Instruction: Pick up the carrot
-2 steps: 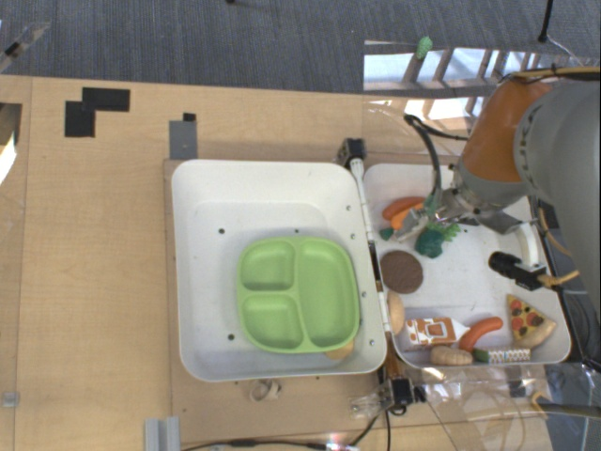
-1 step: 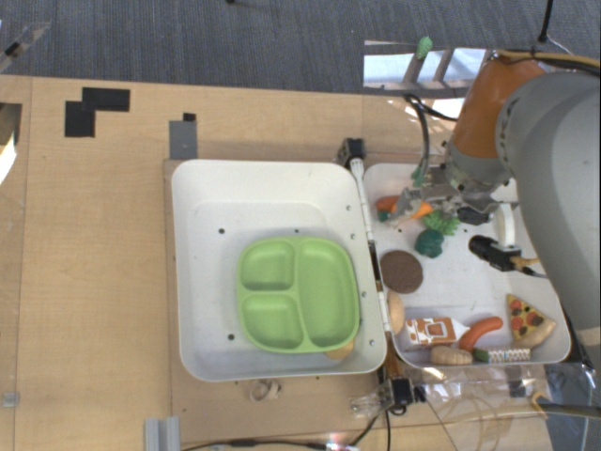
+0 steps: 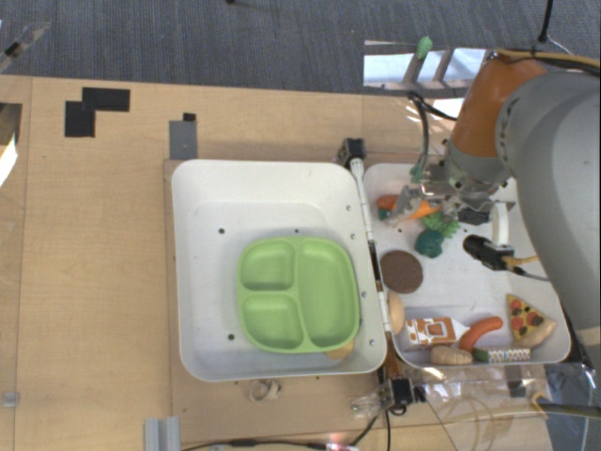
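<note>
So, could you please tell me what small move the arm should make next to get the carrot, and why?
Probably a short straight descent onto the carrot. The gripper sits right at it in the right bin, with the broccoli close beside, so drifting sideways might catch that instead. Whether it already grips the carrot is unclear.

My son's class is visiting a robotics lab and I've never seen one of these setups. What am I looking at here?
One camera looks down at a slant on a wooden bench with two shallow white bins. The big grey shape with an orange band is a robot arm reaching in from the right. Its gripper sits low over the right bin, right at a small orange carrot; whether it grips it is unclear. That bin also holds toy food: broccoli, a brown cookie, a pizza slice, a sausage. The left bin holds a green divided plate.
</note>
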Motion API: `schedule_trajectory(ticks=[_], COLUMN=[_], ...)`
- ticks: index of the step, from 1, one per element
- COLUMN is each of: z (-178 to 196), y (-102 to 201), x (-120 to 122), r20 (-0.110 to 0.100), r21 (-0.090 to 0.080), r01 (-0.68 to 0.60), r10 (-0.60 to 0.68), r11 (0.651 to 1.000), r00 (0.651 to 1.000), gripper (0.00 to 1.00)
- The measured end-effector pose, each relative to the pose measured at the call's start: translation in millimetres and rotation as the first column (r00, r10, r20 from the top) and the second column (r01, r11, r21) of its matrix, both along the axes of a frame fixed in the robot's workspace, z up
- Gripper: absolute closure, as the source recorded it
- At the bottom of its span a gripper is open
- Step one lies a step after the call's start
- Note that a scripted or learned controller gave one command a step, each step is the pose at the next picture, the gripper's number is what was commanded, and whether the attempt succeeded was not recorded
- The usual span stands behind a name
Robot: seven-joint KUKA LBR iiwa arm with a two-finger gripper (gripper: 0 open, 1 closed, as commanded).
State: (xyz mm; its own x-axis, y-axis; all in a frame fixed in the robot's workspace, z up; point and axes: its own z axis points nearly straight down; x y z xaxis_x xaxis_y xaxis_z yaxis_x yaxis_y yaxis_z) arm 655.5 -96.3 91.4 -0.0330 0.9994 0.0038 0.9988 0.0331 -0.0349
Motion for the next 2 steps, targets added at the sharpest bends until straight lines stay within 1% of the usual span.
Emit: schedule_trajectory(ticks=[1,2], z=[12.4,12.8], y=[0.2,-3.4], x=[2.3,2.2], r20=[0.006,0.008], r21=[-0.004,-0.009], r01=[-0.009,-0.008], r10=[0.009,0.008], r11=[1.000,1.000], r00=[1.000,1.000], gripper=[1.00,0.00])
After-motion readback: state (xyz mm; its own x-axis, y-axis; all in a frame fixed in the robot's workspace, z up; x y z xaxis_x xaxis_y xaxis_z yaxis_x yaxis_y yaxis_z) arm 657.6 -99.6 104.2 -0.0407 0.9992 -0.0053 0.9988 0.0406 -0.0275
